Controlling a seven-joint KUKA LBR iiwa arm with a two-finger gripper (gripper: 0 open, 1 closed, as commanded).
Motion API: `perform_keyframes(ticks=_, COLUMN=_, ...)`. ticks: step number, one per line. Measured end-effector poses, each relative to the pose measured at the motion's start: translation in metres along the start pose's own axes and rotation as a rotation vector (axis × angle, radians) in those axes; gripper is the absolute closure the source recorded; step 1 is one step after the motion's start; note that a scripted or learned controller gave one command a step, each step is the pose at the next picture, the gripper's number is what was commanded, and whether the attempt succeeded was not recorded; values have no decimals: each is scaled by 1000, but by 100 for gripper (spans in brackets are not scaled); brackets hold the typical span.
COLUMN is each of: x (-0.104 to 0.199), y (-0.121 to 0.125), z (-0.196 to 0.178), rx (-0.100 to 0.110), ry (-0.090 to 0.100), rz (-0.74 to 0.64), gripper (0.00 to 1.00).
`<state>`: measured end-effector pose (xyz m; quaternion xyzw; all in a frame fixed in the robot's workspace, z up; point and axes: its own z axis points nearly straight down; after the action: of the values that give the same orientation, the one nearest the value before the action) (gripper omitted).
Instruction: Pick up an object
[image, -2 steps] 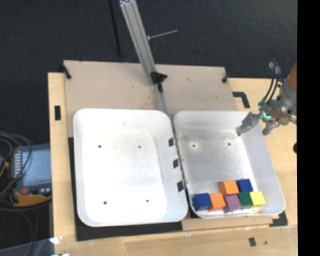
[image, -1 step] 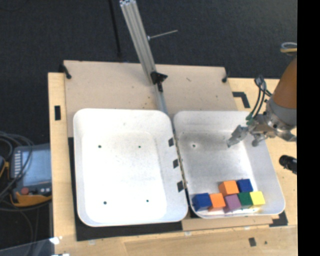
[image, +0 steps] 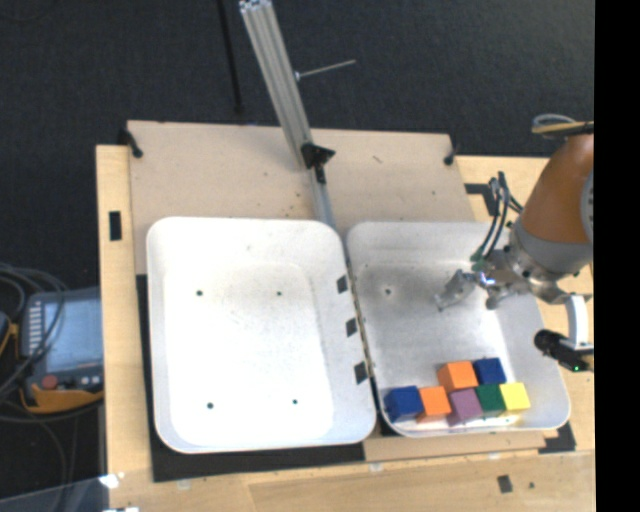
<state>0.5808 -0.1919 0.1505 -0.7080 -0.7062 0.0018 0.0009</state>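
1. Small coloured cubes clustered in the right bin (image: 400, 260), against its near wall: blue cube (image: 403, 402), orange cube (image: 434, 401), purple cube (image: 465, 404), green cube (image: 490, 398), yellow cube (image: 514, 396), with two more behind.
2. Probably light, rigid, flat-faced; little risk of crushing, some risk of slipping.
3. Best taken across two opposite faces; blue cube at the row's end offers free sides.
4. Gripper (image: 455, 290) above the bin's middle, apart from the cubes; finger state impossible to tell.

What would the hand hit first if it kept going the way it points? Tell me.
Likely the bare floor of the right bin. The hand points left and slightly down over it, well above the blocks at the near edge. Its height is unclear from this view.
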Motion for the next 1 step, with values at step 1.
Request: perform_keyframes(ticks=1, x=-1, y=-1, z=52, rx=0, ry=0, rz=1, gripper=0)
